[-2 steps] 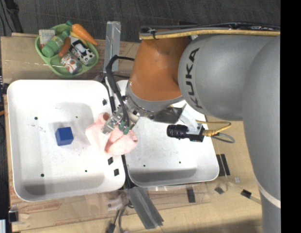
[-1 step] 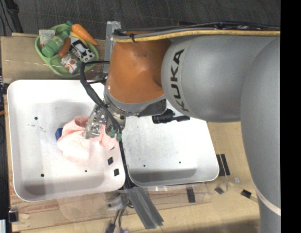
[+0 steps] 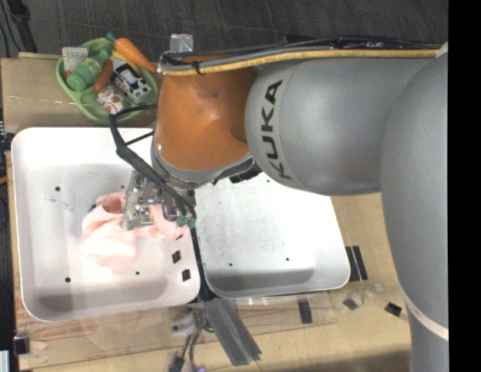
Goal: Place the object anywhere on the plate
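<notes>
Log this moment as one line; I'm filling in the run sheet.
arm: over left white bin | tool: low above pale pink plate | object: not identifiable | green bowl of toy food: outside bins

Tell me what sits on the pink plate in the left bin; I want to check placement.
The gripper is over the pink plate in the left bin. A reddish bit shows at the plate's upper edge; what it is is unclear. The gripper covers whatever lies beneath it.
</notes>
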`<state>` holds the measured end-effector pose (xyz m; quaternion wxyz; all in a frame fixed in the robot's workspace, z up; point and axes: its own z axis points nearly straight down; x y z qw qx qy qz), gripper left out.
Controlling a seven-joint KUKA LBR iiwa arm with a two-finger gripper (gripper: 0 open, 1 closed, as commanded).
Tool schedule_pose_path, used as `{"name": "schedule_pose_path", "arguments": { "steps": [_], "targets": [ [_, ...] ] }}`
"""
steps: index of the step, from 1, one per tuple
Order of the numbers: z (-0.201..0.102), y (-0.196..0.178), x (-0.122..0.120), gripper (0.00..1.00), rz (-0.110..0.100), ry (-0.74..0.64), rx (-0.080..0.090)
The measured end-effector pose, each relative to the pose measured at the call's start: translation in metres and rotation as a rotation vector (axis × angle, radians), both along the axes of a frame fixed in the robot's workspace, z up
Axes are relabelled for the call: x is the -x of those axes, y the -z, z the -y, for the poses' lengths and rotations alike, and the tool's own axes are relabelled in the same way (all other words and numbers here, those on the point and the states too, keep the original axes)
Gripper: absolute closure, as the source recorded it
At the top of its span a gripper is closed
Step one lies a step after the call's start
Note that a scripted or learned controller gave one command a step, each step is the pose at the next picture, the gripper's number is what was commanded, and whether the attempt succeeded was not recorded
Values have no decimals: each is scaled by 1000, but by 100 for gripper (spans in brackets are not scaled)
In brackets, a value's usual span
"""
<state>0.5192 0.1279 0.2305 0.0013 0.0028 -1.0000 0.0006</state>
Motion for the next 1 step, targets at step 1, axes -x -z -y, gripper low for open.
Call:
{"name": "schedule_pose_path", "arguments": {
  "steps": [1],
  "targets": [
    [0,0,0,0,1,0,0]
  ]
}}
